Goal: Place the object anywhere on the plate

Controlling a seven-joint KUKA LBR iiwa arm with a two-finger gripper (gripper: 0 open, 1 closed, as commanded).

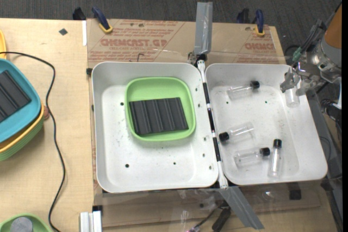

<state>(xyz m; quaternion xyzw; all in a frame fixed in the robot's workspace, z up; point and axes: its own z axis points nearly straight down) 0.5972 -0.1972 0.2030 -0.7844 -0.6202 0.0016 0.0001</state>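
A green plate (186,89) with a black ridged insert lies in the left white bin (109,165). Several clear vials with black caps lie in the right bin (304,171), among them one at the back (242,91) and one near the front (275,161). My gripper (293,86) hangs over the right bin's far right rim. It is shut on a clear vial (292,97), which hangs roughly upright from its fingers.
A raised divider (209,117) separates the two bins. A blue and yellow bowl stack (24,117) and a black cable (54,133) lie on the wooden bench at the left. Clamps hold the cardboard (141,38) behind the bins.
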